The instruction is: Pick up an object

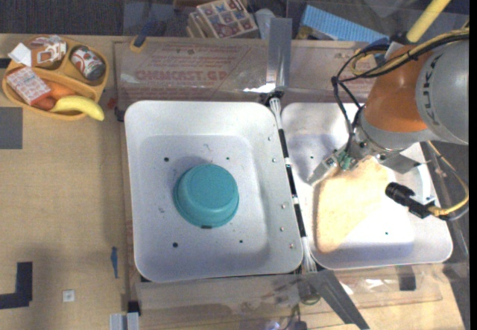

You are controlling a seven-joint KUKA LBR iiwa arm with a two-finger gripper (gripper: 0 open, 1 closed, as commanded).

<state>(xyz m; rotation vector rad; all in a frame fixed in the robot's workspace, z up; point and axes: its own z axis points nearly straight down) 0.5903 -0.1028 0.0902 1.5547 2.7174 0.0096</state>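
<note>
A teal bowl [207,195] lies upside down in the middle of the left white bin [149,127]. A pale tan, flat, cloth-like sheet [346,209] lies in the right bin [432,250], covering its left half. The arm's orange band and grey wrist hang over the right bin's upper part. My gripper [337,163] points down and left, at the sheet's upper left edge. Whether it touches the sheet is unclear, because the wrist hides much of it.
A yellow tray [15,90] with a banana and food packets sits on the bench at the far left. A black cable and plug [406,198] hang from the arm over the right bin. Boxes and clutter stand behind the bins.
</note>
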